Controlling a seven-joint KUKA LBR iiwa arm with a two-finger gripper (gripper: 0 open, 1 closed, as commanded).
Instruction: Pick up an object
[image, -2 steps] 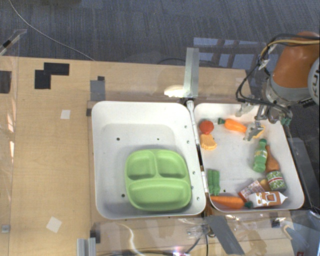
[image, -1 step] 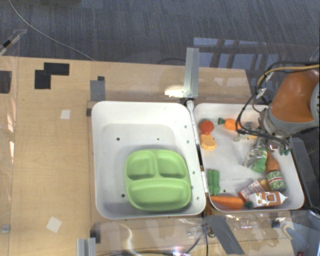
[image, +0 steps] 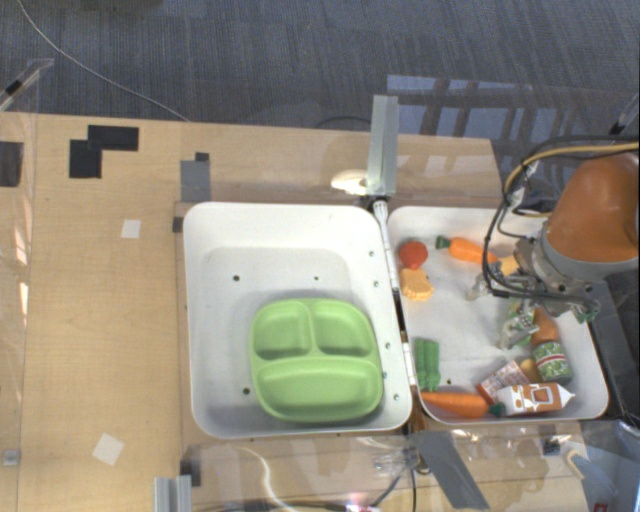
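Pale wooden bench (image: 90, 330) carries two shallow white bins side by side, with dark grey carpet beyond its far edge. Inside the left bin (image: 285, 225) lies a green divided plate (image: 316, 358), set toward the near edge, its three compartments facing up. Toy food is scattered in the right bin (image: 455, 330): a red tomato (image: 413, 252) near the far-left corner, a carrot (image: 465, 249) just beside it along the far edge, and a yellow-orange piece (image: 416, 286) close to the left wall. A green vegetable (image: 427, 362) rests against the left wall nearer the front, with a second carrot (image: 455, 404) lying along the near edge. A small white carton (image: 532, 398) and a red-and-white packet (image: 503, 379) sit toward the near-right corner, beside a green-labelled bottle (image: 550, 358).

Reaching in from the right, the grey arm with its orange band (image: 598, 212) hangs over the right side of this bin. Its gripper (image: 520, 322) is low among the items by the bottle; whether it is parted or closed cannot be made out.
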